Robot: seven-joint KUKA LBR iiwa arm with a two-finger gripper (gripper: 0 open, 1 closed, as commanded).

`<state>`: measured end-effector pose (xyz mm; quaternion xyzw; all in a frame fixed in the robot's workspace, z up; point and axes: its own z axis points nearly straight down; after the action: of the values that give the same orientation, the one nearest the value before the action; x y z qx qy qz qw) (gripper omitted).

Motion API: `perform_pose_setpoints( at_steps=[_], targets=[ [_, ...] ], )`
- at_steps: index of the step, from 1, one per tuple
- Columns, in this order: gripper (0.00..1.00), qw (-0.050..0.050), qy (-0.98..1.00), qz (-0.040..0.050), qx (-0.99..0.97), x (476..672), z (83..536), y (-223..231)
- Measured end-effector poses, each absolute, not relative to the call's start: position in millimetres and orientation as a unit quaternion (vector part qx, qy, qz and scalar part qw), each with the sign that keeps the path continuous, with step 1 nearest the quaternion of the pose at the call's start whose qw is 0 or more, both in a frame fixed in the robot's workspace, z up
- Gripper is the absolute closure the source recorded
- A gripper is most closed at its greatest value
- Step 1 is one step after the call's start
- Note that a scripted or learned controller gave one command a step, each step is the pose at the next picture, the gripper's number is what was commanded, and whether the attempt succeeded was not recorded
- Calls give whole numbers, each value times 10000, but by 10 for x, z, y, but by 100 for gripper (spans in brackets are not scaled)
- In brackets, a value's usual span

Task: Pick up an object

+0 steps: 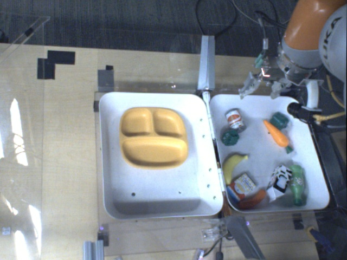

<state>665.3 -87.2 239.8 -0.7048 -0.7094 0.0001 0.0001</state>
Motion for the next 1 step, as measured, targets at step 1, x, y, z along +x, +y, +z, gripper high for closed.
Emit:
perform_pose_setpoints(
  at_steps=[1],
  targets=[
    [0,2,-7302,5,-6833,6389,1643,-1591]
  ],
)
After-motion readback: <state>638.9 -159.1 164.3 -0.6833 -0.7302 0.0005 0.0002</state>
